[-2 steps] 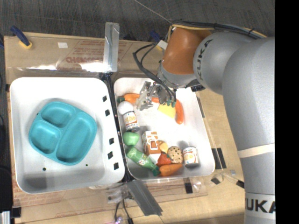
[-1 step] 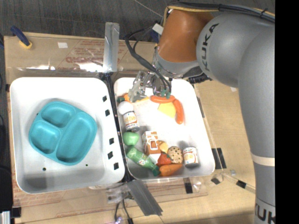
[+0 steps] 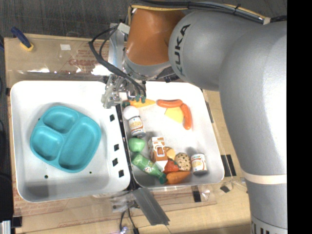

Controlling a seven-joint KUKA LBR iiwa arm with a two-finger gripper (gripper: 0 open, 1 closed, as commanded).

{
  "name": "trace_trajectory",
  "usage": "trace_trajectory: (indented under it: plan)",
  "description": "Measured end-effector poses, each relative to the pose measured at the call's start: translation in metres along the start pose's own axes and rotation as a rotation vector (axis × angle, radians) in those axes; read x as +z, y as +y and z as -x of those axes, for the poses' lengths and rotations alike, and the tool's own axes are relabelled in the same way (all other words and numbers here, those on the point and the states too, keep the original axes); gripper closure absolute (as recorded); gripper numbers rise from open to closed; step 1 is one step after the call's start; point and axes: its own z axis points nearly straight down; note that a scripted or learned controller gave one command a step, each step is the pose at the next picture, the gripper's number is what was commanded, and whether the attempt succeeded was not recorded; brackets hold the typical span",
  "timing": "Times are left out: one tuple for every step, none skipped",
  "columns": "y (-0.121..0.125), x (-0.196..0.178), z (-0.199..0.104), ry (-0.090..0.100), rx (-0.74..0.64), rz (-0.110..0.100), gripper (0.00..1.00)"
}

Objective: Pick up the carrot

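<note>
One carrot [image 3: 145, 102] lies at the top left corner of the right bin [image 3: 208, 130], orange with small green leaves, and you see only part of it because the end effector [image 3: 118, 92] stands just over its left end. I cannot tell whether the end effector is wide, narrow or closed on something; the cables and the metal parts hide this. The carrot seems to rest on the bin floor, so I judge that you are at the approach or the grasp step, not at the lift.

For the next move, you must close on the carrot body and then rise straight up. Take care: a white bottle [image 3: 133, 120] touches or nearly touches the carrot from below, and a sausage [image 3: 176, 107] with a yellow cheese wedge [image 3: 172, 113] lies just to the right. The divider wall between the bins is also very near. The left bin [image 3: 19, 130] holds a teal plate [image 3: 65, 138], well apart.
</note>
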Motion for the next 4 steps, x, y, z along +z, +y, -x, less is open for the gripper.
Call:
trace_trajectory:
  plan:
    - [0.051, 0.0, 0.006, 0.001, -0.02, -0.001, 1.0]
    - [0.12, -0.014, -0.002, 0.002, 0.046, -0.001, 1.0]
    - [0.175, -0.001, -0.052, 0.008, 0.442, -0.005, 1.0]
    - [0.175, -0.144, -0.032, -0.004, 0.106, 0.0, 1.0]
